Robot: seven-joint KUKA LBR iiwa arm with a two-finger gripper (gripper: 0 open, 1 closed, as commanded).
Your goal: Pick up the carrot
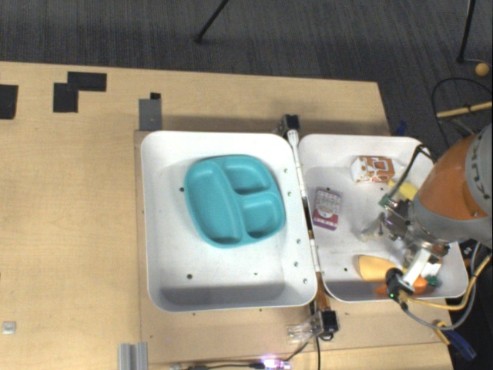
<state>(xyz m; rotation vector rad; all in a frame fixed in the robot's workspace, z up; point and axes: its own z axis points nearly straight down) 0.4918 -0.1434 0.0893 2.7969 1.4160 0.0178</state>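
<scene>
The carrot is an orange piece at the front edge of the right bin. Most of it is hidden under the robot's wrist parts, and another bit of orange shows further right. My gripper hangs low in the right half of that bin, a little behind and above the carrot. The arm's grey body and orange band cover the bin's right side. I see nothing held in the gripper.
A yellowish rounded item lies just left of the carrot. A purple and white packet and an orange and white snack packet also lie in the right bin. The left bin holds a teal divided plate.
</scene>
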